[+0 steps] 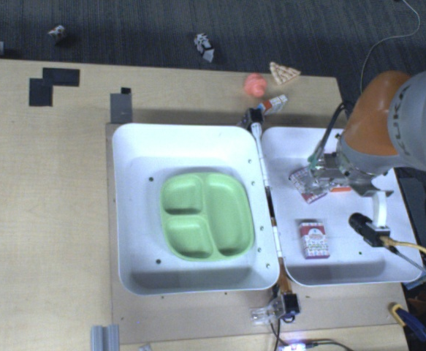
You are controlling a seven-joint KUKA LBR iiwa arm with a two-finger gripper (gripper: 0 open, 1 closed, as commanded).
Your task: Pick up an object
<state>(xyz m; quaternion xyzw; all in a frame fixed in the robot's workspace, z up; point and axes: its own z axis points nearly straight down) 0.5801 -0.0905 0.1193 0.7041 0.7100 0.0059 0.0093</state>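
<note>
In the right bin (359, 265), a crinkled silver and red packet (309, 184) lies near the middle. A small red box (313, 240) lies flat closer to the front. My gripper (324, 168) hangs low over the packet's right end, at or just above it. The grey wrist with its orange band (373, 123) reaches in from the right and hides what lies beneath the gripper. Whether the packet is gripped cannot be made out.
The left bin (132, 159) holds a green divided plate (207, 215). Behind the bins on the bench lie a pink ball (255, 85), a toy pizza slice (284, 72) and a small red and white tube (272, 105).
</note>
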